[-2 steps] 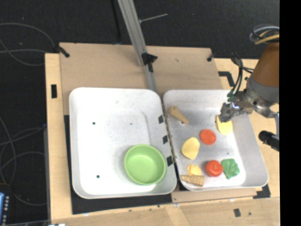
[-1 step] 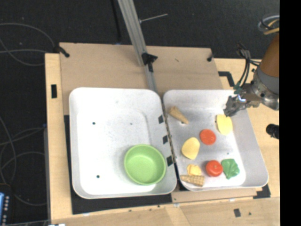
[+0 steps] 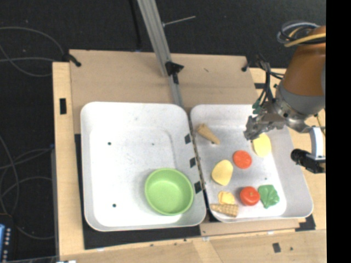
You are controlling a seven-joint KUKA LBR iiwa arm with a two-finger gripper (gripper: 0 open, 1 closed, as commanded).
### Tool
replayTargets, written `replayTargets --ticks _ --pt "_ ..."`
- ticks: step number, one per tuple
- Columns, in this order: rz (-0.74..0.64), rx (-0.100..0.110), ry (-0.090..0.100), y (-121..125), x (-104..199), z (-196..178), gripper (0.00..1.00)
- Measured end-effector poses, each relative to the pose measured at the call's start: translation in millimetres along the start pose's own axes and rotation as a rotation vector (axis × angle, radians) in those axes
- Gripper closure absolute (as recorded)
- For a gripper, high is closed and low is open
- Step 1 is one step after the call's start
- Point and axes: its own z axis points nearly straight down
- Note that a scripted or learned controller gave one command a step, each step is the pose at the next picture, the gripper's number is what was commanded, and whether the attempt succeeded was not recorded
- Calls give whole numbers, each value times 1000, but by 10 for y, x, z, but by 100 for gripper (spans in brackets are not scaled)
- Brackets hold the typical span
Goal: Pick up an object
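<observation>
The tool (image 3: 256, 126) hangs over the upper right part of the right bin (image 3: 290, 201), at the end of the grey arm (image 3: 299, 100) with its orange band, which comes in from the right. Whether the tool is released or clenched cannot be told from this slanted view; nothing can be seen held in it.

Just beside the tool, to its lower right, lies a pale yellow piece (image 3: 262, 145), lemon-like in shape, very near the tool's tip; whether the 2 touch is unclear. Just below and left of that piece sits a small red-orange round fruit (image 3: 242, 159). To the tool's left, near the bin's left wall, lies a tan cone-shaped piece (image 3: 208, 134), tilted. Lower in the bin a yellow rounded piece (image 3: 222, 172) rests near the middle. Along the bin's bottom edge are a red tomato (image 3: 249, 195), a green pepper (image 3: 268, 195) touching or nearly touching it on the right, and at the left a small yellow block (image 3: 226, 198) just above a waffle-patterned tan piece (image 3: 225, 209).

The left bin (image 3: 109, 125) sits against the right bin and holds 1 light green bowl (image 3: 169, 191), upright, in its lower right corner.

Both bins rest on the light wooden table (image 3: 115, 75). A grey metal bar (image 3: 156, 32) slants down from the top toward the gap between the 2 bins. Black cables (image 3: 24, 53) lie on the dark floor at the left.
</observation>
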Motion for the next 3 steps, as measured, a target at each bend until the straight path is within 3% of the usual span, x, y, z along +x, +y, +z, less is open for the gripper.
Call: replayTargets --ticks 3 --pt "-4 -2 3 -318 1469 -179 100"
